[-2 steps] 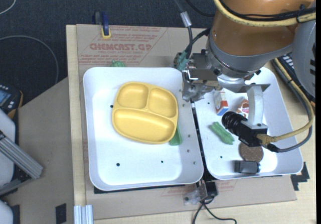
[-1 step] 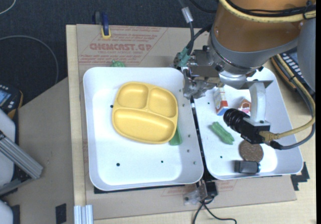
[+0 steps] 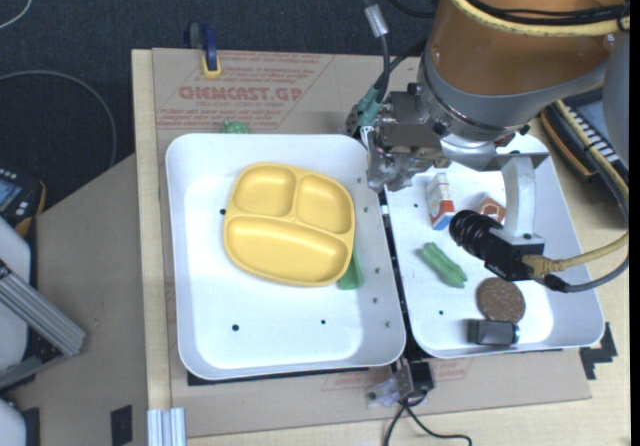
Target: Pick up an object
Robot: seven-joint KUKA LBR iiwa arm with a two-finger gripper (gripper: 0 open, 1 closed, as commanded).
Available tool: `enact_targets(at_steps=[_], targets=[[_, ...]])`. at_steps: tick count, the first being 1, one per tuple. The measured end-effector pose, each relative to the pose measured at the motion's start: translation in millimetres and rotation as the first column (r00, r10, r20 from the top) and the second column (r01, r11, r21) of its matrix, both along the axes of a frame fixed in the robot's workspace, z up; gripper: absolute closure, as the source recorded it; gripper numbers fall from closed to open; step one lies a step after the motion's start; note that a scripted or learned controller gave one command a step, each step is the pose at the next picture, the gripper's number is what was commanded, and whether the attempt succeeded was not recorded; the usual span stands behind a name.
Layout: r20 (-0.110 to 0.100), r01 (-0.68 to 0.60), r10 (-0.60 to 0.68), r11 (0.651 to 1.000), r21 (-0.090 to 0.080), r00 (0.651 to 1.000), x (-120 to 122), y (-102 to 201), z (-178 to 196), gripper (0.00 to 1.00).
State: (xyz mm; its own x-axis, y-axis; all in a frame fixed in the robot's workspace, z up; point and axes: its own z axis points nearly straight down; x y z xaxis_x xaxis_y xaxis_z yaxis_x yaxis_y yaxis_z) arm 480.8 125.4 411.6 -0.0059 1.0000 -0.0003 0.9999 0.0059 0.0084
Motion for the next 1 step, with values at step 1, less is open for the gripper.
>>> enact_targets(at_steps=[1], targets=[[0.002,-0.001,0.001,1.000,0.000,1.000,0.5,0.6,10.1,1.00]])
